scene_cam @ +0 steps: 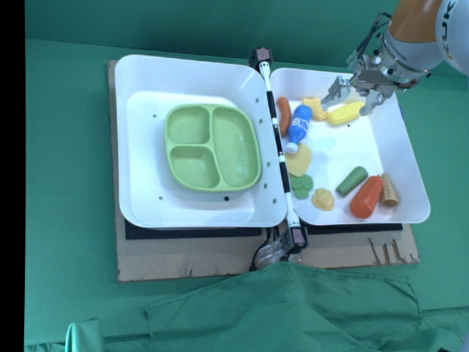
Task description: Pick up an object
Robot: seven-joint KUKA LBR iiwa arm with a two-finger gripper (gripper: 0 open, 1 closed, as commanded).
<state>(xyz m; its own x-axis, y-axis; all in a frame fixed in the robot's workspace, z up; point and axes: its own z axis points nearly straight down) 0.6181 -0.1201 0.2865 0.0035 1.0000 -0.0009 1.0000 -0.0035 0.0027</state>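
Target as we read it: the corn cob (346, 113), yellow, lying in the far part of the right bin (410, 169), near its back wall. Its long axis runs roughly left-right across the bin, the right end tipped slightly toward the back.

The pincer (355, 96) hangs just above and a touch behind the cob, spread wide. One fingertip (333, 94) sits off the cob's left end, the other off its right end. So the fingers straddle the cob along its length, not across its narrow waist. Nothing is between them yet; we see no contact.

That is the relation the move turns on: we judge a straight drop would close on the cob's ends, a weak grip on a rounded toy. Rotating the wrist a quarter turn first would let the fingers close across the short axis.

Neighbours: a small orange-yellow piece (316, 108) just left of the cob, then the blue bottle (298, 122) and a sausage (283, 116) by the divider. The carrot (366, 196), the green piece (352, 180) and the cone (388, 190) sit well apart at the near side. The left bin (139, 86) holds the green tray (212, 147).
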